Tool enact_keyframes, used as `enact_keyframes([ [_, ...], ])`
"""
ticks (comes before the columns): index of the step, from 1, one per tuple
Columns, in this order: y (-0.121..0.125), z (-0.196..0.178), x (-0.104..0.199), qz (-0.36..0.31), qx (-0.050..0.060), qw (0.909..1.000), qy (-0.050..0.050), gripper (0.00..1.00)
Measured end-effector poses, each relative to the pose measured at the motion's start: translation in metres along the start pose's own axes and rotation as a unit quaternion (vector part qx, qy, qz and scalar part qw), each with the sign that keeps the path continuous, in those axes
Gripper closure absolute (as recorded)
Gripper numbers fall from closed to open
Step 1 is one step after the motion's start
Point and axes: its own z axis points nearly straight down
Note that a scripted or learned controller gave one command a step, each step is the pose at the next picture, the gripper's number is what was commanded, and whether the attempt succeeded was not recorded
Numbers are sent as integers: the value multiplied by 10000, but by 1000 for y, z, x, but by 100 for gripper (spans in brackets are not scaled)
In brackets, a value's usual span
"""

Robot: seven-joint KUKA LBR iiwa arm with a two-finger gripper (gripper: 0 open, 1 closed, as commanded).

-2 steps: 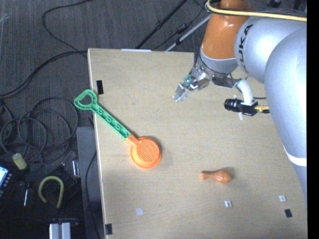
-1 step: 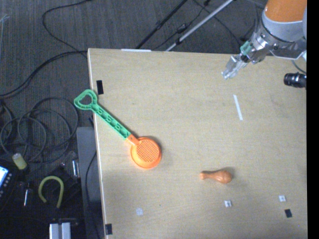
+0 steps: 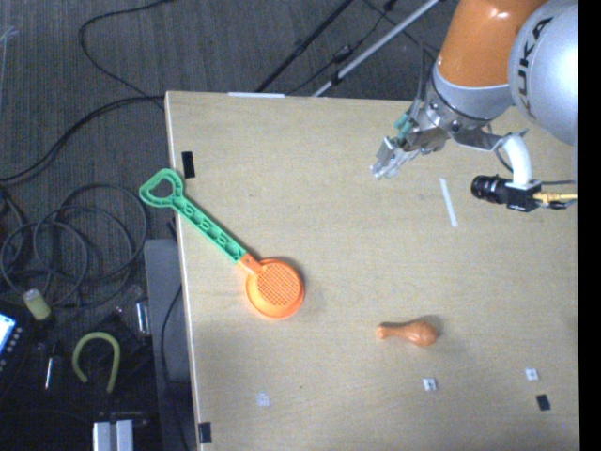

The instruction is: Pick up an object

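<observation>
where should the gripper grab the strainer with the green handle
Probably mid-handle on the strainer, from straight above, jaws set across its width. The handle is thin, straight and flat on the bench, running diagonally, while the orange head looks too wide. The gripper hangs up and to the right.

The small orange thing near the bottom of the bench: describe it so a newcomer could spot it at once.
Start at the tan bench top and look to its lower middle. There, right of the green-handled strainer and well below the gripper, lies the small orange object, pear-shaped with a thin neck pointing left. Unlike the strainer, it has no handle and no mesh disc.
</observation>
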Motion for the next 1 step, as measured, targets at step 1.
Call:
enact_keyframes([
  [1, -44, -165, 13, 499, -6, 9988, -11, 100],
])
